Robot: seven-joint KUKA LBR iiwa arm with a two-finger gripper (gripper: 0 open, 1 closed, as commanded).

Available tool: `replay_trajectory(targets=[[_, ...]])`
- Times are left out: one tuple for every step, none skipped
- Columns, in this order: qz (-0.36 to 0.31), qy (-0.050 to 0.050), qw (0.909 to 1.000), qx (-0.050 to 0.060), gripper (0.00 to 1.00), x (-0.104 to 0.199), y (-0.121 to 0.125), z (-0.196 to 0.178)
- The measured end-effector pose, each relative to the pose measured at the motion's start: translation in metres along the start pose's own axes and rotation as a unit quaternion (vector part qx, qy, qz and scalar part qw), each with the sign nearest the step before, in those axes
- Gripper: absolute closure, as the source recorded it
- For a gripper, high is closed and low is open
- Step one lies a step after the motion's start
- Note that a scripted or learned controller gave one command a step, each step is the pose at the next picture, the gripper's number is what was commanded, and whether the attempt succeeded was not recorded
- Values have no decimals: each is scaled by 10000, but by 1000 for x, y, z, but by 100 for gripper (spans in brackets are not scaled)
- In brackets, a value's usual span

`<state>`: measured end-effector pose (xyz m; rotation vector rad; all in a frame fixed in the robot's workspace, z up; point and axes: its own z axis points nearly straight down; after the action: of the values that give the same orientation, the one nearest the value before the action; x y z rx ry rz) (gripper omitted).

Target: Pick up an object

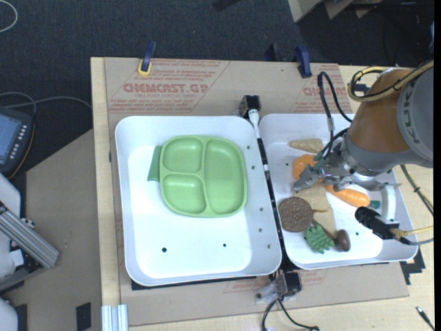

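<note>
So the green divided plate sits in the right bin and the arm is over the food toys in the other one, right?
Not quite: the camera view shows the green divided plate in the left bin. The arm's gripper is over the food toys in the right bin.

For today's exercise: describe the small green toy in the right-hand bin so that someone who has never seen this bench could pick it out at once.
Start at the right bin, the one the arm reaches into. Go to its near edge, below the brown round disc. There lies the green toy, jagged-edged, with a dark brown piece just to its right; it is the one green thing in that bin.
</note>
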<state>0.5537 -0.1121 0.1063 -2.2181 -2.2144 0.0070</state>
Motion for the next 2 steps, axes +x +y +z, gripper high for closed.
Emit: replay_trajectory(targets=[[-7,0,10000,-19,0,1,0,23],[-1,-11,9999,-106,100,0,5,6]])
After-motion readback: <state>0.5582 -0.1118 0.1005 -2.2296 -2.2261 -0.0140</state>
